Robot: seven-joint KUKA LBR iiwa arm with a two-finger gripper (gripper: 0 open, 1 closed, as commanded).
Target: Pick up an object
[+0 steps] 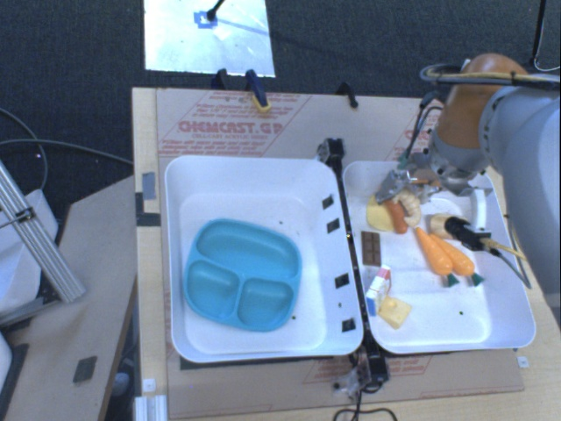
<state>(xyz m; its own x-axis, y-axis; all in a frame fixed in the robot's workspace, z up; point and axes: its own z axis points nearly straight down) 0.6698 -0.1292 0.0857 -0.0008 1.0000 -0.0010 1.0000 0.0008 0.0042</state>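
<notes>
Right bin [500, 323] holds 2 toy carrots [443, 254], a hot dog [397, 216], a chocolate bar [372, 248] and a cheese wedge [394, 311]. Gripper [394, 185] sits at the hot dog's upper end; its opening cannot be told. A blue divided plate [243, 273] lies in the bin left of this one.

- You see dark carpet floor [70, 42] around the bench.
- A shiny metal sheet [209, 23] lies on it at the top.
- Printed cardboard [237, 121] covers your bench top.
- An aluminium rail [35, 235] leans at left.
</notes>
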